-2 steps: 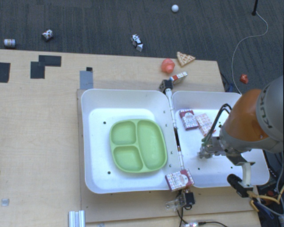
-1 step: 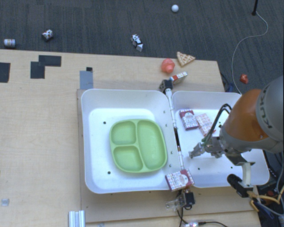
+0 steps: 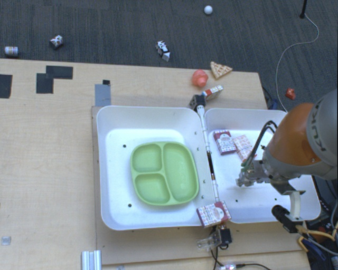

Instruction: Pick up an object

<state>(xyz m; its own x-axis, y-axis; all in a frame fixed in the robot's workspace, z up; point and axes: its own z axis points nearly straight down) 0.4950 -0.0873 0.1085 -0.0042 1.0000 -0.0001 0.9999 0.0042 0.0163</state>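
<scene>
I'm watching the claw [image 3: 244, 178] hanging low over the right bin [image 3: 296, 208], approx. mid-floor, tip pointing left toward the divider. Can't tell how far open it is – the tip is small and dark from up here, and I'm seeing nothing that reads as caught in it. Behind it, the grey arm w/ the orange band [image 3: 296, 134] is covering most of the bin's right side.

Just far of the claw, 2 flat packets are lying in the bin's far-left part: a dark red one [image 3: 224, 142] and a paler pink one [image 3: 243, 145], touching or nearly so. Both are sitting apart from the claw, not under it as far as I can judge.

A 3rd red packet [image 3: 213, 213] is resting on the near rim where the 2 bins meet.

Left bin [image 3: 105, 158] is holding a green 3-compartment tray [image 3: 165, 173], sitting flat at its centre.

Beyond the bins' far edge, on the bench: a red ball [image 3: 199, 78], a pizza-slice-shaped toy [image 3: 221, 69], and a small red-and-white tube-like item [image 3: 213, 92] near the divider's far end. Further out on the dark carpet, a white ball [image 3: 208, 9] and a few small bits are lying about.
</scene>
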